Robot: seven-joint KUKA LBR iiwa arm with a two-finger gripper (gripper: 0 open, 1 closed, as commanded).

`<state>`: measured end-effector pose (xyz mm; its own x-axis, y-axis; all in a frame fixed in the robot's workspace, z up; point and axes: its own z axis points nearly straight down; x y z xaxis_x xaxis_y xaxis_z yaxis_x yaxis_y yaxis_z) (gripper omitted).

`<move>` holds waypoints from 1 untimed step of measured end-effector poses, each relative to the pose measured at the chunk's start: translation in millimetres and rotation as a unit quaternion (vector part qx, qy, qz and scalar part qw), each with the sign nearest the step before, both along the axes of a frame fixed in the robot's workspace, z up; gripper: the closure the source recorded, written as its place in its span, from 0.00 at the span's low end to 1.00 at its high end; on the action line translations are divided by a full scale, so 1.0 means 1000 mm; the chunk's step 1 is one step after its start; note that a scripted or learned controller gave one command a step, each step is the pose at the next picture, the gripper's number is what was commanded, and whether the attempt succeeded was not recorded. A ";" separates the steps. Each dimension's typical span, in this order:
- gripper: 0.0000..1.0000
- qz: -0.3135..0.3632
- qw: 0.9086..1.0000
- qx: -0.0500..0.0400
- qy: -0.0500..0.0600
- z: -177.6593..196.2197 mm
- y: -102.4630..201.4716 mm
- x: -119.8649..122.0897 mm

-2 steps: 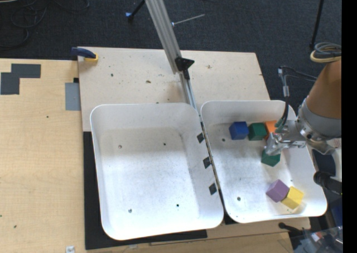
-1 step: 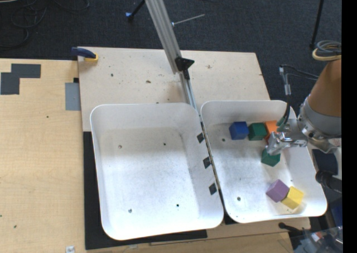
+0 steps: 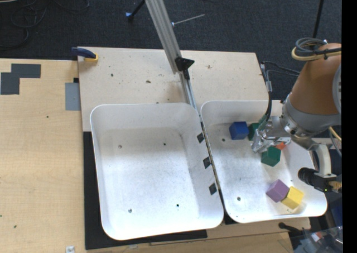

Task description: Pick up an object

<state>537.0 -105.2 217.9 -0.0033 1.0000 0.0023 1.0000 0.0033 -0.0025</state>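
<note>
Metal two-finger gripper (image 3: 263, 141) low among crowded blocks
Jaw state and any hold: cannot tell; closing here could nudge the dark green cube (image 3: 270, 157) or small blue cube (image 3: 238, 130) aside

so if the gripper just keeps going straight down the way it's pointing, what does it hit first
Most likely the green block: the gripper points down into the right bin and sits right at that block's upper left edge. Depth is hard to judge from this slanted view, so it could slip past and meet the bin floor instead.
</note>
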 end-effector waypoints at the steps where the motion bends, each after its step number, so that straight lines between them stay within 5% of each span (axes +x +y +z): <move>1: 1.00 0.001 1.000 0.000 -0.001 0.010 0.059 0.007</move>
<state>544.5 -46.6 227.6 -0.0057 1.0000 0.0029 1.0000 0.0057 -0.0012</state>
